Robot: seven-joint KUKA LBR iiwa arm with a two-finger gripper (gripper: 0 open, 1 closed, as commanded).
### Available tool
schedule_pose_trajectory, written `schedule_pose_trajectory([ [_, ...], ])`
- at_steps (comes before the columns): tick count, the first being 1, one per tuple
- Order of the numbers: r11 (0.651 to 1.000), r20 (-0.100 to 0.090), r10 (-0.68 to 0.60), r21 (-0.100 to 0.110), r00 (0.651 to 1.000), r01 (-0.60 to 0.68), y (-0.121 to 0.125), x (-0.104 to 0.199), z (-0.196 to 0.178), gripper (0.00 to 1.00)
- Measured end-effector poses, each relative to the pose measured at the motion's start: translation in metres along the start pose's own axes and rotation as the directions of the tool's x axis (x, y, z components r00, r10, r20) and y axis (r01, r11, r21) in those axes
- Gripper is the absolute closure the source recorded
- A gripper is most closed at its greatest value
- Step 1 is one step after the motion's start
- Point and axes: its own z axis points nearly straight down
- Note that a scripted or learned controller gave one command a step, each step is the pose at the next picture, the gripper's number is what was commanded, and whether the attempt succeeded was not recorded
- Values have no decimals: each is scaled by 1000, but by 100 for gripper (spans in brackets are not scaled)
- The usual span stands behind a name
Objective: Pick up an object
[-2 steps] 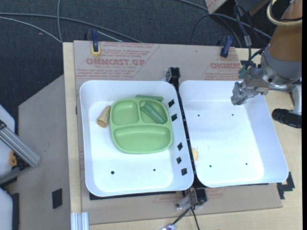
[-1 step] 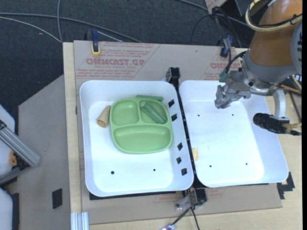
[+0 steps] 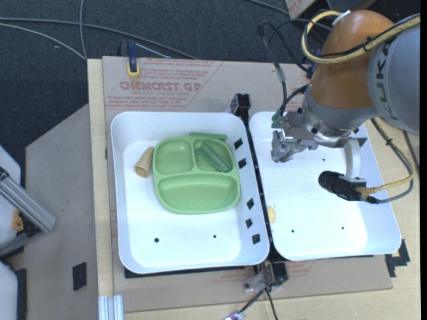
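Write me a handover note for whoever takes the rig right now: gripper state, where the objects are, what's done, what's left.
Gripper: over the right bin, near its upper left corner, with nothing between its fingers; whether it is open or shut is unclear.
Objects: green divided plate in the left bin; a green pod-like toy lies in the plate's upper right compartment; a tan ice cream cone lies against the plate's left edge. A small yellow piece sits at the right bin's left edge.
Done: nothing picked yet.
Left: choose an object, grasp it, lift it.
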Motion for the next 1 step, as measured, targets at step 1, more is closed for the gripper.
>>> schedule_pose_trajectory([
  [1,1000,0,0,-1,1000,0,-18,53,-1,100],
])
